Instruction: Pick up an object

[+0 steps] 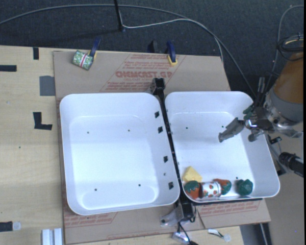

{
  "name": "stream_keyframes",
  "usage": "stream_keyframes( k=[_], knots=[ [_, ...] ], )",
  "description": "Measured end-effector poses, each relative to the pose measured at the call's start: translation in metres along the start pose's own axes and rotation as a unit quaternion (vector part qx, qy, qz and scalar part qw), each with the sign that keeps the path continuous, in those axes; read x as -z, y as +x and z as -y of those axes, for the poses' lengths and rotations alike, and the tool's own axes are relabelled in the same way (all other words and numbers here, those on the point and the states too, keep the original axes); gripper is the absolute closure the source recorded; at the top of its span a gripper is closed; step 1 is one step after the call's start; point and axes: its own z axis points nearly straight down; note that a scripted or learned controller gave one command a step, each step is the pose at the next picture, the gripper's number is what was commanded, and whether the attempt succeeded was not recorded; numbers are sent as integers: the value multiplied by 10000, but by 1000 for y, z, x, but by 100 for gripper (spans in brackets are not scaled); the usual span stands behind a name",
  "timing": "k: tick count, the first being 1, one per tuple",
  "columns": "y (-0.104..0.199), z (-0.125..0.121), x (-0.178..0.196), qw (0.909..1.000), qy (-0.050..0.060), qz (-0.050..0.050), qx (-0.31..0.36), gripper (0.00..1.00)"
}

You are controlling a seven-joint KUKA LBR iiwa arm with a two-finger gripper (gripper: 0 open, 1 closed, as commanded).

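Objects all bunched along the right bin's (pixel 209 102) near wall: yellow piece (pixel 192 174), orange-red toy (pixel 193 189), red-and-white can (pixel 212 189), green ball (pixel 244 187). Rest of that bin's floor is bare. Left bin (pixel 71 137) alongside. Arm (pixel 290 93) comes in over the right rim, jaws (pixel 228 132) low, pointing left, apart from the objects; can't tell their spread, nothing seen between them.

The wooden bench (pixel 20 137) fills the left and middle of the frame, with black tape marks (pixel 40 120) along its left side. A brown cardboard sheet (pixel 132 73) lies on it, bearing two white bins (pixel 71 111) side by side. A small green-patterned block (pixel 82 59) sits at the cardboard's upper left corner.
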Motion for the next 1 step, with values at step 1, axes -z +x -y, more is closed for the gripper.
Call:
stream_keyframes(
  k=[1],
  knots=[
    [-64,-29,-93,10000,31,-3,-19,0]
  ],
)
